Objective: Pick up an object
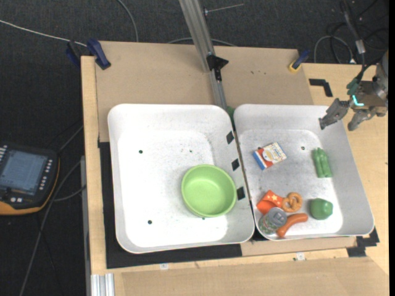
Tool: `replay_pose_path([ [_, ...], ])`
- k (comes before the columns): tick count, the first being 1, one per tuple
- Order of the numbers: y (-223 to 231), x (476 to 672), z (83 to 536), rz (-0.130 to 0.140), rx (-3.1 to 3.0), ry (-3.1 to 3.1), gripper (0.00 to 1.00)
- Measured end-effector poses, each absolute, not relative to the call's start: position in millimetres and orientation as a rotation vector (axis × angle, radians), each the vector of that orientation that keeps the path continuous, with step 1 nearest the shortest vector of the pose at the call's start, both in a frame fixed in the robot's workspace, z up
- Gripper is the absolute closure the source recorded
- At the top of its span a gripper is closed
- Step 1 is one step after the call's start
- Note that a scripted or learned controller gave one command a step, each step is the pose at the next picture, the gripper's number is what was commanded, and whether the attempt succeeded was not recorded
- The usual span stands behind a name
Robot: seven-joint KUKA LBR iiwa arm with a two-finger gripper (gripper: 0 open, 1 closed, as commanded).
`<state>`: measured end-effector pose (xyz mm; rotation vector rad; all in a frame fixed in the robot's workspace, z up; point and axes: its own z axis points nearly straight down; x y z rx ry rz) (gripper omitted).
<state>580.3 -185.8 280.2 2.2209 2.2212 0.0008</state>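
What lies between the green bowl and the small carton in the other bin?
In the camera view, the two bins' adjoining rims, with black clips on them, separate the green bowl from the small carton; otherwise bare white floor.

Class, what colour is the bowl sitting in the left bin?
The bowl is light green, seen clearly in the camera view.
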Motion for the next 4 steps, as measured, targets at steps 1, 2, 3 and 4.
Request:
replay_pose_path([
  [1, -186, 580.2, 280, 0.001, 2.221, 2.221, 0.00],
  [2, -179, 578.5, 220, -0.003, 2.224, 2.225, 0.00],
  [3, -173, 575.2, 159, -0.004, 2.224, 2.225, 0.00],
  [4, -176, 577.3, 98, -0.004, 2.224, 2.225, 0.00],
])
